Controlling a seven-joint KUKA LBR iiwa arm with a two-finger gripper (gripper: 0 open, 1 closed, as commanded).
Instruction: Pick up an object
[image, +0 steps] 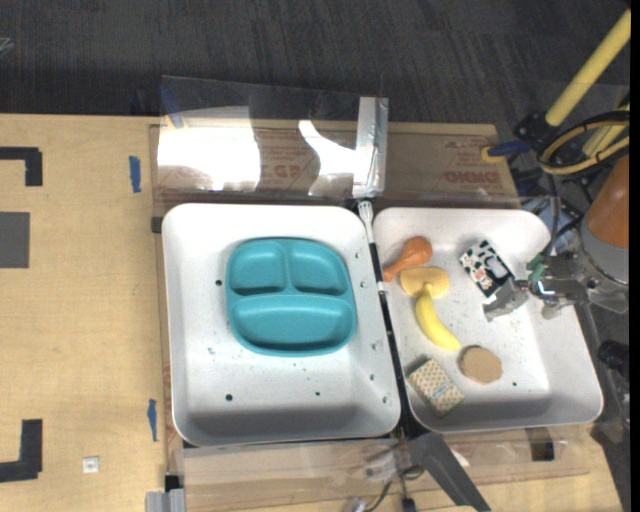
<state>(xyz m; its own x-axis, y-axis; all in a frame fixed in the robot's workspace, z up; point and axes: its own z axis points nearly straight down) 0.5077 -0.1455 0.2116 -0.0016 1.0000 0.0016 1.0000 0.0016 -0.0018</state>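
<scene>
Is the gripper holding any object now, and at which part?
Nothing is held. The gripper hangs over the right bin, beside the black-and-white object, not around it.

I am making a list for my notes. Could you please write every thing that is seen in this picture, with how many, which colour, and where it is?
white bins: 2, white, side by side on the bench
divided plate: 1, teal, middle of the left bin
banana: 1, yellow, middle of the right bin
orange item: 1, orange, right bin, far left corner, above the banana
yellow item: 1, yellow, at the banana's top end
round brown item: 1, tan, right bin, near side
patterned packet: 1, beige with print, right bin, near left corner
black and white item: 1, right bin, far side
clear sheet: 1, transparent, behind the left bin
arm: 1, grey with orange, right side
tool: 1, metal grey, over the right bin
</scene>
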